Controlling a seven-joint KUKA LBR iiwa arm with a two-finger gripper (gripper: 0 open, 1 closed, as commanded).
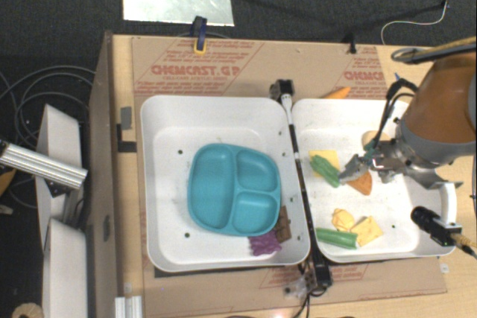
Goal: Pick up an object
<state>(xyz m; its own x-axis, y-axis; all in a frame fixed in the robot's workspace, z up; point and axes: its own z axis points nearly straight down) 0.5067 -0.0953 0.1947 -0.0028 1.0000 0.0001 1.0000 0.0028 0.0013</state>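
Observation:
My gripper point(367, 173) is low in the right bin point(425, 249), reaching in from the right under the grey and orange arm. Its fingers stand open, one grey fingertip point(349, 174) almost touching a green pickle-like piece point(326, 171). An orange wedge point(363, 184) lies on the bin floor just below the gap between the fingers, not gripped. A yellow block point(323, 158) sits beside the green piece. A beige round piece point(370, 139) lies behind the gripper.
Near the right bin's front lie a yellow crinkled piece point(343, 219), a green bean point(335, 237) and a yellow wedge point(368, 231). The left bin point(168, 130) holds a teal divided plate point(235, 190), a purple item point(262, 243) and a brown one point(284, 224). An orange carrot point(337, 93) lies outside.

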